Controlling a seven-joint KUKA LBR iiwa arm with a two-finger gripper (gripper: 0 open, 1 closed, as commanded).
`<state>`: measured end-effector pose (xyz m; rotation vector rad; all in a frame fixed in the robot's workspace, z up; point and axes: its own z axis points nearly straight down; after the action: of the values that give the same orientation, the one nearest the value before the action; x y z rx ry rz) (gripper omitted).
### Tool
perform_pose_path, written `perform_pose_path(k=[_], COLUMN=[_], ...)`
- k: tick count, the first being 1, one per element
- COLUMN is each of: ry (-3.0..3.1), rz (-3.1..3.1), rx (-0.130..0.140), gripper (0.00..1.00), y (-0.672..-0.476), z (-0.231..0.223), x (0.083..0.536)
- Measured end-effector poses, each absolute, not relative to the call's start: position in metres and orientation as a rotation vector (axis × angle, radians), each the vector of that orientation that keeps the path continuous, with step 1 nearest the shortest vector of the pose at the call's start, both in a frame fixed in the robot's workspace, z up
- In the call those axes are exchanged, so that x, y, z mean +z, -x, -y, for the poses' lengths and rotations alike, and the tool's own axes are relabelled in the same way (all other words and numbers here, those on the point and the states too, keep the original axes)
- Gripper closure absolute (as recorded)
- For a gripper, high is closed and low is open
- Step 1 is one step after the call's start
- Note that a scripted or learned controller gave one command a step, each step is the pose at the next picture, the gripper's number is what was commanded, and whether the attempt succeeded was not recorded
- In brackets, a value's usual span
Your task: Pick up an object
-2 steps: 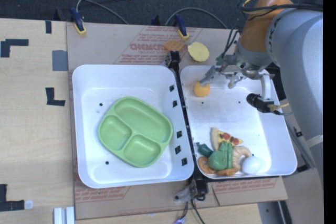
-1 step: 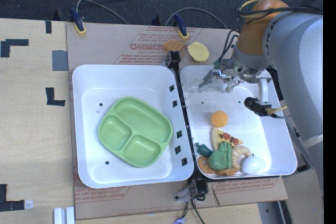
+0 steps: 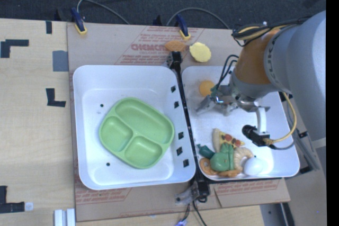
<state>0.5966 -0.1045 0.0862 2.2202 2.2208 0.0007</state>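
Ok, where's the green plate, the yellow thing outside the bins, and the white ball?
green plate (image 3: 136,132), camera view, centre ridge.
yellow thing (image 3: 200,52), camera view, its middle.
white ball (image 3: 255,166), camera view, its top.

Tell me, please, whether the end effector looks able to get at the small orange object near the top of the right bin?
Probably yes: the orange object lies bare on the bin floor, right beside the end effector, with nothing on top.

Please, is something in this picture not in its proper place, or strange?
Yes. A yellow lemon-like toy and a small orange piece lie on the cardboard behind the bins, outside the right bin, where the other toys are piled.
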Motion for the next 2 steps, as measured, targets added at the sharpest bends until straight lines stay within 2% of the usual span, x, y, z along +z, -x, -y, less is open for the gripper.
perform_pose_path(k=[1, 2], ry=[-2.217, -2.219], rz=[-2.222, -2.224], rx=[0.002, -0.002], gripper=[0.00, 0.00], y=[-0.6652, -0.6681], z=[0.0962, 0.0986], x=[0.0852, 0.0868])
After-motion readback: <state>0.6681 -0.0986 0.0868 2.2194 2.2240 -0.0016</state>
